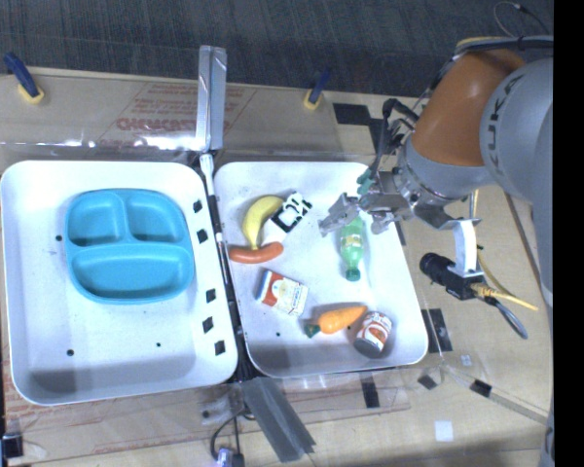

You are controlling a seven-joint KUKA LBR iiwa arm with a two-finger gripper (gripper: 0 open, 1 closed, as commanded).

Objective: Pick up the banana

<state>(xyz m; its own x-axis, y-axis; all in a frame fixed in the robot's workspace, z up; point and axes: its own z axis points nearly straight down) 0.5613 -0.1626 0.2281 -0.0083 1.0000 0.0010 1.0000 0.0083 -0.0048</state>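
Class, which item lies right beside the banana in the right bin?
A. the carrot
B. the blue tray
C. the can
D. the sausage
D: the sausage lies just below the banana, at its lower tip, while the can and carrot sit near the bin's front edge, and the blue tray is in the left bin.

Smooth glossy white plastic bins, matt blue plastic tray, shiny-skinned banana, wood-toned bench.
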